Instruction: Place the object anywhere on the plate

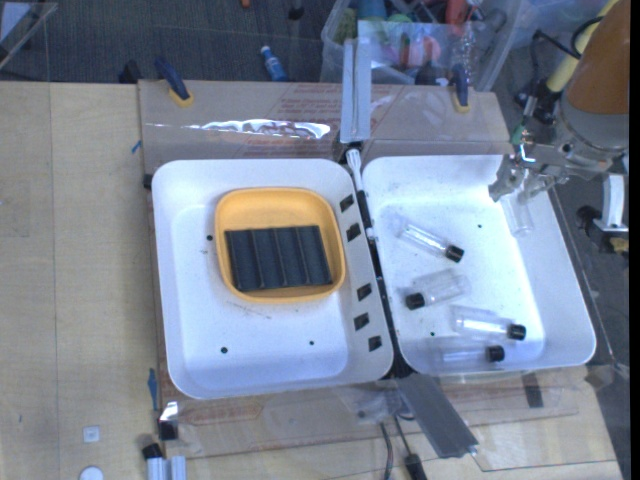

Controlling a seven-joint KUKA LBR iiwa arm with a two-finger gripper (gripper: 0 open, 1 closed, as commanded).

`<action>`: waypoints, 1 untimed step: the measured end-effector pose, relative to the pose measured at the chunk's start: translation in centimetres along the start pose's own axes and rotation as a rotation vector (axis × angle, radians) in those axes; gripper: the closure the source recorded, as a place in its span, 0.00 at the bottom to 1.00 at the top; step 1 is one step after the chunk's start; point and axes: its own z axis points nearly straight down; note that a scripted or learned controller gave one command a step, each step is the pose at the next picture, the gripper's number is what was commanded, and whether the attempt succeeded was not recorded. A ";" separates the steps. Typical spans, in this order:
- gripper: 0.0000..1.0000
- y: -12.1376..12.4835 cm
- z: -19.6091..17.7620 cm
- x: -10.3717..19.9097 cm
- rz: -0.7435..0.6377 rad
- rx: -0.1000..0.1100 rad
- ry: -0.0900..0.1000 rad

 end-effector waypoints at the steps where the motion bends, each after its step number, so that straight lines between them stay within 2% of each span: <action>1: 1.00 1.9 -1.0 1.7 -0.381 -0.006 0.000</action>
